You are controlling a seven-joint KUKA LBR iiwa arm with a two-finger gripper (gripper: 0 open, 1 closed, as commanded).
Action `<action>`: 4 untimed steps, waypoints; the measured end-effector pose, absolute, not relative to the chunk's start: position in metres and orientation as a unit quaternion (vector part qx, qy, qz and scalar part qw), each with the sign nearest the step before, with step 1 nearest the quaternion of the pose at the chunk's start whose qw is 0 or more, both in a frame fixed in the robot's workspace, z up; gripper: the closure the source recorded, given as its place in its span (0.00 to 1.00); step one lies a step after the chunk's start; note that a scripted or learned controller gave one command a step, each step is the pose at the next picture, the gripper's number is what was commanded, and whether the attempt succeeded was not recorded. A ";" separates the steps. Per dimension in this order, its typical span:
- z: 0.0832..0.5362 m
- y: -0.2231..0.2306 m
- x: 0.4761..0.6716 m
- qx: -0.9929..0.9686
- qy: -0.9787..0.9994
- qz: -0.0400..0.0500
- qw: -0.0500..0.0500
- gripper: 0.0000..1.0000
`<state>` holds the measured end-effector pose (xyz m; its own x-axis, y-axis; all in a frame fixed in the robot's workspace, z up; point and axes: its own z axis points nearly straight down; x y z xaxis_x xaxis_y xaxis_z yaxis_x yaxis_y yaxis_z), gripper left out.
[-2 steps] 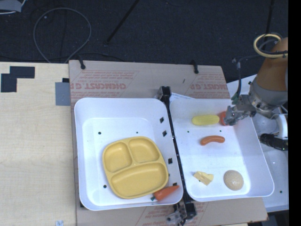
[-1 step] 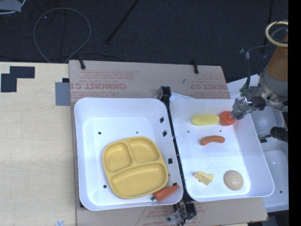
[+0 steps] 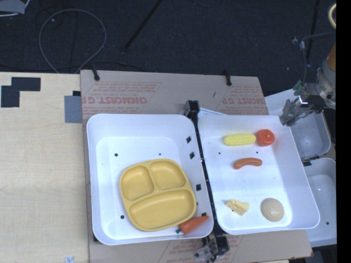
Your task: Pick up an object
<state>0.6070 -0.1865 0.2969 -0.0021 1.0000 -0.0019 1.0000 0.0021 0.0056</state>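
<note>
The gripper [image 3: 291,114] is seen past the right bin [image 3: 299,163], near the tomato [image 3: 265,137] and corn [image 3: 239,140]. Whether it is wide or narrow cannot be told.

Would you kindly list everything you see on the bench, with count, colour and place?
bins: 2, white, side by side
divided plate: 1, yellow, left bin
carrot: 1, orange, left bin, near right corner
corn cob: 1, yellow, right bin, far side
tomato: 1, red, beside the corn
sausage: 1, orange-red, right bin, middle
cheese wedge: 1, pale yellow, right bin, near side
round bun: 1, beige, right of the cheese
gripper: 1, grey, beyond the right bin's far right corner
</note>
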 end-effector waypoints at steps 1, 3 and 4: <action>0.289 -0.141 0.601 0.706 0.709 -0.001 -0.002 1.00; 0.262 -0.037 0.565 0.706 0.709 -0.001 -0.003 1.00; 0.247 0.019 0.554 0.705 0.709 -0.001 -0.003 1.00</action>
<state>0.5545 0.0186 0.2467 -0.0047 1.0000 0.0022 1.0000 0.0047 -0.0060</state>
